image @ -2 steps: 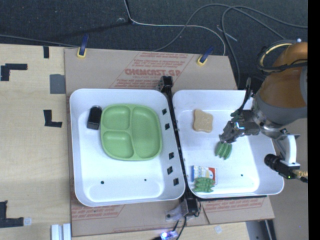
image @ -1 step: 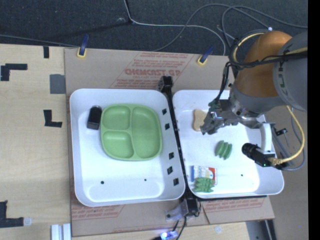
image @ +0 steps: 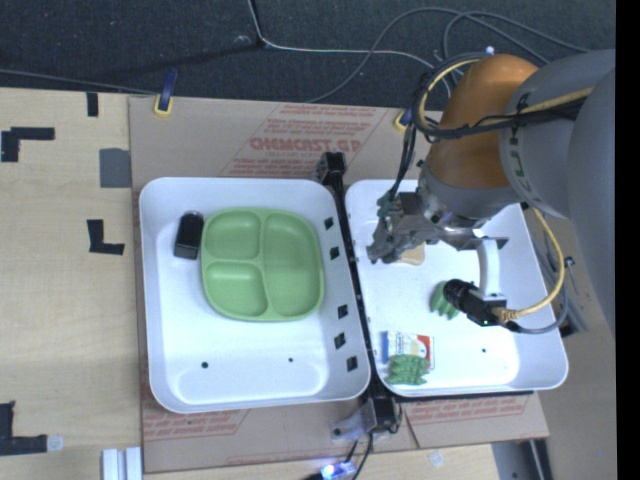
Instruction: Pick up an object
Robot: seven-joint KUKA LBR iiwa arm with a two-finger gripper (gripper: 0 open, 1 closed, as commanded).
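My gripper (image: 386, 242) is down in the right bin (image: 520, 363), near its upper left corner and close to the divider between the bins. A small tan object (image: 413, 256) lies just to the right of the gripper, partly hidden by it. A small green object (image: 443, 301) rests mid-bin, beside a black connector on the arm's cable. Near the bin's front edge lie a white and red packet (image: 410, 346) and a leafy green item (image: 407, 370). I cannot see anything between the fingers.
The left bin (image: 165, 368) holds a green divided plate (image: 262, 264) and a small black object (image: 188, 235) at the plate's left. The arm's grey body and orange band (image: 485, 118) hang over the right bin's back edge. A yellow cable (image: 545, 298) loops at the right.
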